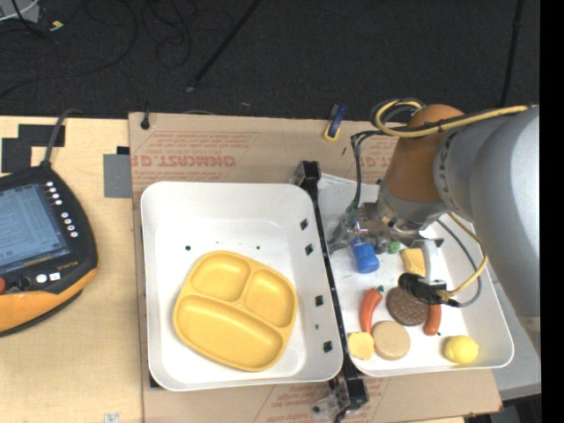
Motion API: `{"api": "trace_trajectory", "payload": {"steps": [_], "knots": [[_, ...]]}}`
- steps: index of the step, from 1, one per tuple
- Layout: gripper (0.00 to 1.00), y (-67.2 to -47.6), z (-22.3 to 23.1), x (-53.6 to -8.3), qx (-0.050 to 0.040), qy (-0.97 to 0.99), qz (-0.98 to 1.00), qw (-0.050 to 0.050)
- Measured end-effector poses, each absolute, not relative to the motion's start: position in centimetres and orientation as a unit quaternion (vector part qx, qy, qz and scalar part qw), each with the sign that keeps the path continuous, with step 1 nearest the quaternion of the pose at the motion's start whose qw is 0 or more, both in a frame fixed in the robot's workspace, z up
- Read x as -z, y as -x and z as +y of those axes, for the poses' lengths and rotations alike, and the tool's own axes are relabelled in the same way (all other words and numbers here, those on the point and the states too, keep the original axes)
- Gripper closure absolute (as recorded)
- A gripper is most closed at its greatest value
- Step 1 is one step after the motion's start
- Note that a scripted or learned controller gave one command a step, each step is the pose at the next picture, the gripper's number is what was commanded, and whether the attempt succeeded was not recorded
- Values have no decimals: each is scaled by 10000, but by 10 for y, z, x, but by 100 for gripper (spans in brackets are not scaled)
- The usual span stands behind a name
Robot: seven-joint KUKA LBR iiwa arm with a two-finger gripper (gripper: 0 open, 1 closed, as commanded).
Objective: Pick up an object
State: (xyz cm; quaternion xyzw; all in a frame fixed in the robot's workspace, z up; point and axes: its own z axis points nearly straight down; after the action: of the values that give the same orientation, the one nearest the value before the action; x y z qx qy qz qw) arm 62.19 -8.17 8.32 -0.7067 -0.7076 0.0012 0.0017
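Note:
My gripper (pixel 359 233) hangs low over the upper left part of the right bin (pixel 493 355), below the arm's orange band. A small blue cylinder (pixel 364 258) lies just beneath and in front of it; whether they touch I cannot tell. Further toward the front of the bin lie a red chili-shaped piece (pixel 371 305), a brown round disc (pixel 407 307), a tan round piece (pixel 391 340), a small yellow piece (pixel 360 345), a red sausage shape (pixel 432 318) and a yellow lemon (pixel 461 350). A pale yellow block (pixel 413 260) rests to the right of the blue cylinder.
The left bin (pixel 176 210) holds a yellow divided plate (pixel 236 309). A black divider (pixel 319 263) runs between the bins. An orange teach pendant (pixel 40 245) sits at the far left of the bench. Cables (pixel 458 289) trail from the wrist over the right bin.

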Motion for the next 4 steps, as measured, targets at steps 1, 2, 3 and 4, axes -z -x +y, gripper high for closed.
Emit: {"api": "trace_trajectory", "payload": {"steps": [1,2,3,4], "knots": [[0,-572,-82,-87,-23,7073,-7069,36],[0,-528,-167,-88,-23,7093,-7049,18],[100,-530,-166,-99,0,7105,-7037,11],[100,-485,-196,-334,28,7079,-7062,-68]]}}
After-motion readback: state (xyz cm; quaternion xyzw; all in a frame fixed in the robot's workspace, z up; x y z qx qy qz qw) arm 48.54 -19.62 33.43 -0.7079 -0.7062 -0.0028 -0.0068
